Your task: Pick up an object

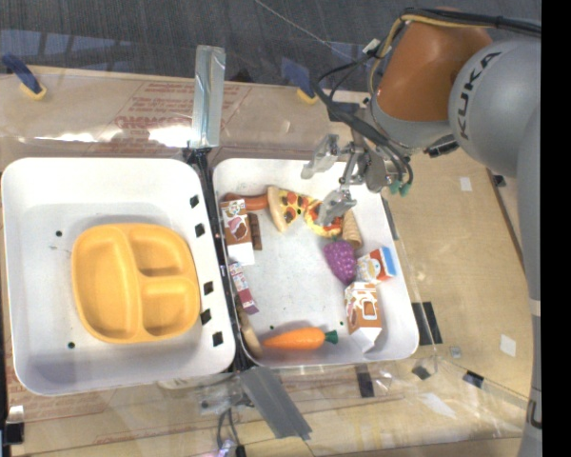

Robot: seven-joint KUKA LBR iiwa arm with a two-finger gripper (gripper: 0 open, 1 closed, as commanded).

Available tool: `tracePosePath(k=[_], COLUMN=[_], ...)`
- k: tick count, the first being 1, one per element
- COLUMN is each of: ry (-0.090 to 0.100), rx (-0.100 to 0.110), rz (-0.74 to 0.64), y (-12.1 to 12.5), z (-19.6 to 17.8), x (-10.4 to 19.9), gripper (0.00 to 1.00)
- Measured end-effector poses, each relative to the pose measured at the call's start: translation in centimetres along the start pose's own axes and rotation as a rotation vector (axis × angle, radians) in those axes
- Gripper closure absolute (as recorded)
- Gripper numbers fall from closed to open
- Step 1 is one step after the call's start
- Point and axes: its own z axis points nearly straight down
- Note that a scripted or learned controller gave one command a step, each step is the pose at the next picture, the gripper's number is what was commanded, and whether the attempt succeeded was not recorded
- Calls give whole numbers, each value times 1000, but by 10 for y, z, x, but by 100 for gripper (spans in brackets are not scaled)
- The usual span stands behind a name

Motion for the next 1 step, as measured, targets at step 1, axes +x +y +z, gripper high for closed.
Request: tracePosePath(k=[1], ry=[3], rx=[-1], rz=[159], y=[-22], z=[104], x=[74], gripper=[0])
